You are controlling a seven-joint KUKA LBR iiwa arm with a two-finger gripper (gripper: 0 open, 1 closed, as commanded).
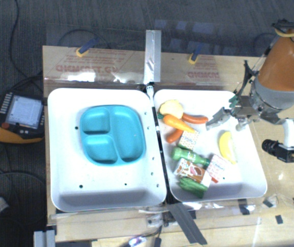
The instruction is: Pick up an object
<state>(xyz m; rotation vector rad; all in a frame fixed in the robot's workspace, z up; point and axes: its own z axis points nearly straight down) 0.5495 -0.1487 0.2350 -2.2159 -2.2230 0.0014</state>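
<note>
Blue divided tray (112, 134) in left bin (65, 189); handheld pendant (17, 116) on carpet.

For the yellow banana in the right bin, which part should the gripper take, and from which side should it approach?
Probably the middle of the banana, from straight above. It lies flat on the floor of the right bin, apart from the other toys, its length running roughly toward the camera. The fingers should close across its narrow width; both long sides have free space. The gripper is just beyond its far end.
</note>
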